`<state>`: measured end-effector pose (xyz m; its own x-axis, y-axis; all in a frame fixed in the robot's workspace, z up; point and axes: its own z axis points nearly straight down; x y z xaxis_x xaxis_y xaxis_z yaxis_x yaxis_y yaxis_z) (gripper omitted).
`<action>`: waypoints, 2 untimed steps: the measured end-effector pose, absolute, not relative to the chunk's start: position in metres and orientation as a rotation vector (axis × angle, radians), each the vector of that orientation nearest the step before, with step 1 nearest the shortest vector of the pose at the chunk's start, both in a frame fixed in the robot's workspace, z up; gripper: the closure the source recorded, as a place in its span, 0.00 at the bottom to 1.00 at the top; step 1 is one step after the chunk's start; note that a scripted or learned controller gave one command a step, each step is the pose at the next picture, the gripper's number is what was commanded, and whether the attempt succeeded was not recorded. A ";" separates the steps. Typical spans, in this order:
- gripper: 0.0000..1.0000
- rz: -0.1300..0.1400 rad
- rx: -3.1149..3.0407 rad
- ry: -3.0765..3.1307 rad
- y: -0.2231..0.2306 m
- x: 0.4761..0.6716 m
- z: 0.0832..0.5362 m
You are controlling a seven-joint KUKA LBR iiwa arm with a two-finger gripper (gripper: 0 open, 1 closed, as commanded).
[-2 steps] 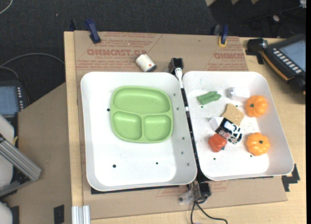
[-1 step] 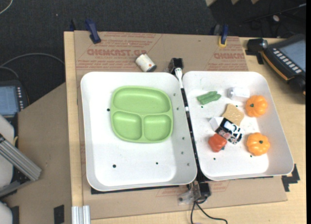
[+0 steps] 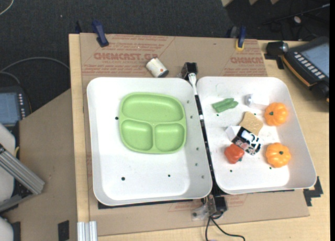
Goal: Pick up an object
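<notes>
The right bin holds several small objects. Two orange pumpkins lie near its right side, one further back and one nearer the front. A red tomato-like piece sits by a black-and-white item. A tan block lies behind them. A green flat piece and a small grey bit rest toward the bin's back. The left bin holds a green divided plate.
A white cylinder lies on the cardboard behind the left bin. Blue and yellow-blue clamps pin the board's back edge. A black tablet-like device sits at the far right.
</notes>
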<state>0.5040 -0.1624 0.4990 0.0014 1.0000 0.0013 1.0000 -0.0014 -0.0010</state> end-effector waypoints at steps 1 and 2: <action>1.00 0.005 -2.221 -2.214 -0.182 0.478 0.446; 1.00 -0.006 -2.207 -2.237 -0.064 0.496 0.456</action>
<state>0.4957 -0.0637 0.4561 -0.0139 0.9999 0.0021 0.9999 0.0139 0.0035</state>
